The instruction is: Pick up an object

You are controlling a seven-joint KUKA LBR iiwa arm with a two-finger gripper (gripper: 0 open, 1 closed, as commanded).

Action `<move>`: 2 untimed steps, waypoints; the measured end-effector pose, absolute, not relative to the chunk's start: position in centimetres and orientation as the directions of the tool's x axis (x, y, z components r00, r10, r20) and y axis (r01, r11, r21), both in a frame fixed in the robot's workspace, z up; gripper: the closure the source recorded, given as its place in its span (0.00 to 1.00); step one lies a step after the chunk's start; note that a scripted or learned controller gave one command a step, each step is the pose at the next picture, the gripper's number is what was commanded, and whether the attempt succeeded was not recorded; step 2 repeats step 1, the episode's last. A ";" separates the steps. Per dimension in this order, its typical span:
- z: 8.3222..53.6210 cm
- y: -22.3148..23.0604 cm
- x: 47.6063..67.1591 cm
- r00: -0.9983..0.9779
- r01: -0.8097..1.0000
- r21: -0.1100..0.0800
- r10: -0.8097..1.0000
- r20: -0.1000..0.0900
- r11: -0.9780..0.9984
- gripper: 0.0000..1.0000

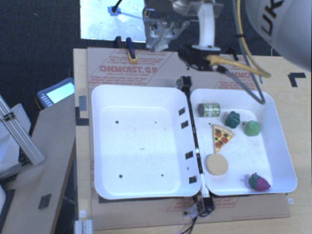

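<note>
Hanging above the far edge of the bench, the pincer sits well back from both bins, over the brown sheet printed with red lettering; its tips are dark and blurred against the metal housing, so I cannot tell how far apart they stand, and nothing can be seen between them. The left bin and the right bin lie side by side, touching along a shared black-clipped seam. All the small things lie in the right bin. A green can lies on its side near the far left corner, its long axis running left to right, roughly parallel to the bin's far wall. Just beside it to the right is a dark teal lump, and near that a paler green round piece. A toy pizza slice lies flat towards the middle, its long axis running from far to near, with the broad crust end away from the camera and the tip pointing down towards a tan disc, which it nearly touches. A purple and green thing, perhaps a toy fruit, rests near the bin's near right corner, well apart from the others. Yellow and grey cables trail from the arm across the bench behind the right bin.
</note>
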State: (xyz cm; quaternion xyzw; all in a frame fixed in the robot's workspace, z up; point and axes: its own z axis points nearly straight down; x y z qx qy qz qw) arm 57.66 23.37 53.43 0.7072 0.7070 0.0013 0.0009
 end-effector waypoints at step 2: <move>53.6 22.1 51.2 -0.005 1.000 0.000 1.000 0.002 0.005 1.00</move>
